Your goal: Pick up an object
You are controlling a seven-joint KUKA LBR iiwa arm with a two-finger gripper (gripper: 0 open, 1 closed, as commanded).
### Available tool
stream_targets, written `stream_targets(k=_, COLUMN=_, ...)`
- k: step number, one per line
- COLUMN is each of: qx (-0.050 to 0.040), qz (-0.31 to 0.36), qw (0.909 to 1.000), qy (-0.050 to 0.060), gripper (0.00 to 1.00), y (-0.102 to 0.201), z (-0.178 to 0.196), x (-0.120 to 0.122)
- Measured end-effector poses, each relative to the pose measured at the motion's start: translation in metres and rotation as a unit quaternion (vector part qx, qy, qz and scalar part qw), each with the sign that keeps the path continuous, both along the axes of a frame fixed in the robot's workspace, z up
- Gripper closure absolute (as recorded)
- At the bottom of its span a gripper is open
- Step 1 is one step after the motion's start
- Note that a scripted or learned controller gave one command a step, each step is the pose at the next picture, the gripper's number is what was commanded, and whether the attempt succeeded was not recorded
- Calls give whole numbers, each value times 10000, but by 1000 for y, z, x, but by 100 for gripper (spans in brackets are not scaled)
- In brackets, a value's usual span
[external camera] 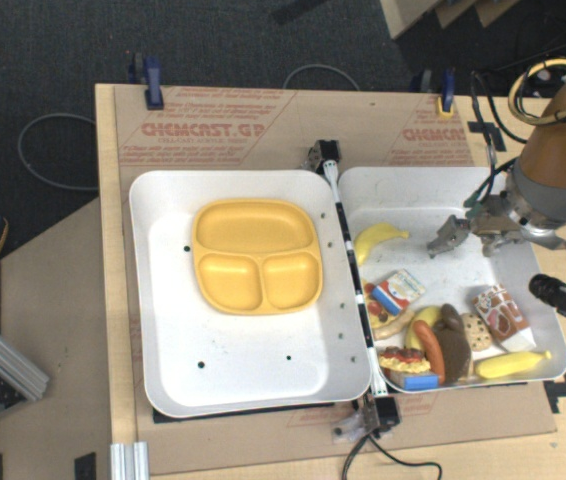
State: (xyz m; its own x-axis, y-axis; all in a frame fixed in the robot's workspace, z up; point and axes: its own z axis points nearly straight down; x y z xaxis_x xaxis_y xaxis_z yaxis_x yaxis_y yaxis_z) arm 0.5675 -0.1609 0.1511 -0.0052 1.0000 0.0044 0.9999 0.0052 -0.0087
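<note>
The pincer [460, 233] hangs open and empty just right of the banana [378, 238] — descending here, it likely closes on nothing.

Grey arm [555, 173] entering from the right, orange band above wrist; fingers [447, 238] spread, holding nothing

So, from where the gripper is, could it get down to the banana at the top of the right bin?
Probably yes. The gripper hovers in the right bin, close beside the banana, which lies alone on bare bin floor, apart from the food pile below.
</note>
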Motion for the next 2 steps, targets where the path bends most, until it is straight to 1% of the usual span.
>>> stream_targets(k=1, qx=-55, qz=-33, qw=9999, qy=-124, gripper=0, y=41, z=-53, x=-50)
stream_targets(k=2, qx=-48, qz=-54, qw=9998, qy=-173, gripper=0, y=25, z=-59, x=-81)
